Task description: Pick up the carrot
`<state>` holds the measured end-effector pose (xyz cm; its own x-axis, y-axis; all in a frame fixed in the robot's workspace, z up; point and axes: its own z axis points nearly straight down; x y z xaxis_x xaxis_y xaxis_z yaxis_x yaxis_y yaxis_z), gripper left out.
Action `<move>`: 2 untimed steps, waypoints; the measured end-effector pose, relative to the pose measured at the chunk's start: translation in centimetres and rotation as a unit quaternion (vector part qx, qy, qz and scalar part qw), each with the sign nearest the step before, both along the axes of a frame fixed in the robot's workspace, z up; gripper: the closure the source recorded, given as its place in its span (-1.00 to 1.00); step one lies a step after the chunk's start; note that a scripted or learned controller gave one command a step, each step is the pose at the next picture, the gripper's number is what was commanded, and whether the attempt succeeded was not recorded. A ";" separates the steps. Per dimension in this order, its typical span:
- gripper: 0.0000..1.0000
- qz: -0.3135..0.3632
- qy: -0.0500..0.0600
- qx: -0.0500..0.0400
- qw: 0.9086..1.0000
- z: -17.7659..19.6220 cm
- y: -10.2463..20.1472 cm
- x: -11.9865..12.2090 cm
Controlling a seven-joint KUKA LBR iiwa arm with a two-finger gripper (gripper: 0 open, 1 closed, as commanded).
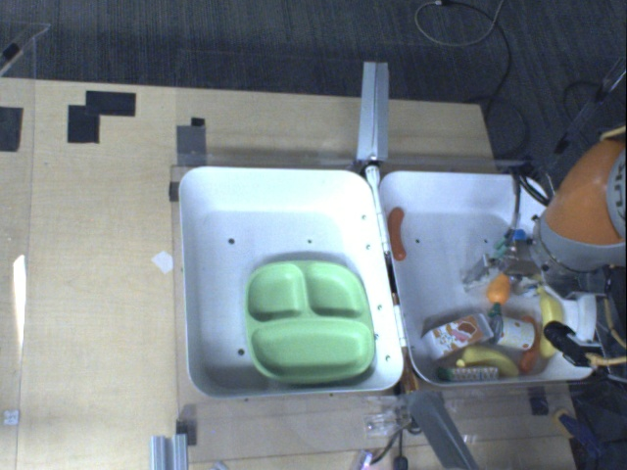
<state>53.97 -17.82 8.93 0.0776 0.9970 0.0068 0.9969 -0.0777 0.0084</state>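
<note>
Item: carrot (500,289), which I take to be the small bright orange piece lying in the right bin (441,199), just up-view of the banana (487,358). Only a short stub of it shows, so I cannot read which way its length runs. Handling, by my judgement: light, stiff, smooth-skinned and tapered, likely to roll or squirt out of a pinch near the tip. I would take it across the thickest part of the body. Gripper (507,262): up-view of the banana, directly over the carrot and close to it. Whether it is spread or closed I cannot tell, nor whether it touches the carrot. Neighbours: printed packet (458,334) touching the banana's left; a yellow piece (552,309) to the banana's right; sausage (397,235) well up-view and left.
</note>
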 end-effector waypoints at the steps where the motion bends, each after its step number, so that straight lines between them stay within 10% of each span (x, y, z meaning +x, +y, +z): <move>1: -1.00 0.010 0.002 -0.002 1.000 0.7 -0.3 0.9; 2: 1.00 0.012 0.000 -0.003 1.000 1.8 -0.3 1.1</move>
<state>55.07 -18.09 10.70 0.0540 0.9985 0.0007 0.9985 -0.0540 0.0087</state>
